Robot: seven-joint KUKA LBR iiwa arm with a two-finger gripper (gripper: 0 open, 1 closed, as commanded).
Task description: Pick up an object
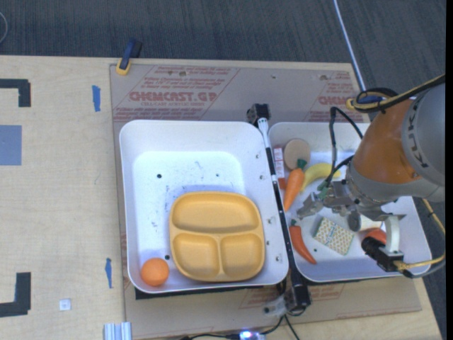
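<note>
The left bin (134,190) holds an orange ball (154,272) in its near left corner, just beside a yellow tray (216,234) that fills the near half; the far half is open floor. The right bin (419,250) is crowded: a carrot (294,182) by the dividing wall, another carrot (301,243) nearer the front, a banana (317,172), a tan disc (296,150) at the far end, and a patterned sponge (334,234) near the front wall. The gripper (322,202) hangs low just beyond the sponge, right of the carrots. Whether its jaws are spread or closed cannot be told.
</note>
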